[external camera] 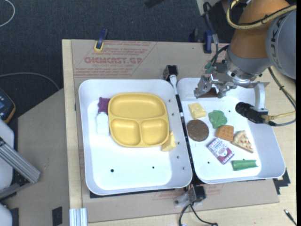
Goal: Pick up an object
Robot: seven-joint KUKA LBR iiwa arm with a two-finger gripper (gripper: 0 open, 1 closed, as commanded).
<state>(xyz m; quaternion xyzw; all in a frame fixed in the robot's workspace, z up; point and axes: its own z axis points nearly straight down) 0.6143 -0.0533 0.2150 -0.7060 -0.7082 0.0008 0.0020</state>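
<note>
The right bin (268,166) holds several toy foods: a pale yellow cheese wedge (197,110), a round brown cookie (197,130), a green leafy piece (217,118), an orange waffle (225,133), a pizza slice (243,141), a purple-and-white packet (219,150) and a green pod (243,164). My gripper (210,86) hangs low over the far left corner of this bin, just beyond the cheese wedge. A small dark brown shape (213,92) shows right beneath it; whether it is gripped is unclear.
The left bin (117,173) carries a yellow divided tray (138,119), a purple item (103,104), a white bottle (102,123) and a yellow scrap (168,144). A black cable-fed part (249,112) sticks out over the right bin's far right side.
</note>
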